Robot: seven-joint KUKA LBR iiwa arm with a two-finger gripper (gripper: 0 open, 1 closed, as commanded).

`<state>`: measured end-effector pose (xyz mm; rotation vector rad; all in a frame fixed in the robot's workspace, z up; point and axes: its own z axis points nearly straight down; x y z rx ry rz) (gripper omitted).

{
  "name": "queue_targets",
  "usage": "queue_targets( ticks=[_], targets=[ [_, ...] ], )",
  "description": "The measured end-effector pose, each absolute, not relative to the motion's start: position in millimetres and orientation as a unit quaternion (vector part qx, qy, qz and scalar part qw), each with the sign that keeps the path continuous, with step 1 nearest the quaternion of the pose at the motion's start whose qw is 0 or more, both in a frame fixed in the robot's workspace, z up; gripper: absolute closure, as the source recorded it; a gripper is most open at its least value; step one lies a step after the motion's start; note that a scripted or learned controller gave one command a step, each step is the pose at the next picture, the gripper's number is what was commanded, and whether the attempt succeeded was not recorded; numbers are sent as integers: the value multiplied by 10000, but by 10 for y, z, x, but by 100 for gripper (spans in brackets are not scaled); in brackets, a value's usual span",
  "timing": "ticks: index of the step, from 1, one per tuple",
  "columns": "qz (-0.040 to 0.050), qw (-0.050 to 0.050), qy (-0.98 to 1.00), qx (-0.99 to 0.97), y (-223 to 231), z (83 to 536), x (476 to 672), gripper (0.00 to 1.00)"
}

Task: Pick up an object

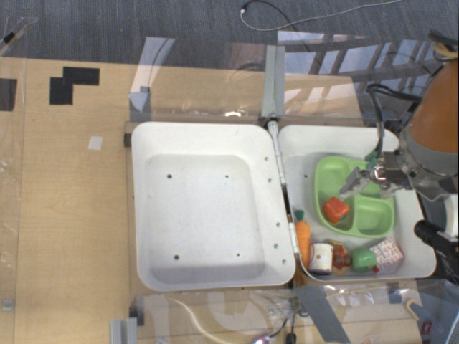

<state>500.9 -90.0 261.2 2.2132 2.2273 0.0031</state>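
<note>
Bright even overhead light, soft shadow inside left bin [150,264], glare on clear barrier [237,112], slightly soft focus

Overhead slanted view of the work area. A pale wood-grain worktop [64,213] spans the near and left parts of the scene, bearing black rectangular marks [72,83] near its far left corner and a small grey square patch [95,143] just nearer. Beyond the far edge lies dark grey ribbed carpet [143,6], across which a thin black cable [323,16] loops from the far right. A grey metal bar [273,81] runs from the far edge toward the middle, flanked by clear panels [208,77] that catch soft reflections. Lighting is even and diffuse, with faint shadows.
</note>
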Motion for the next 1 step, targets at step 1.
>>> queue_targets(
  ticks=[1],
  targets=[
    [26, 25, 7106, 7036, -889, 2725, 5027, 100]
  ],
)
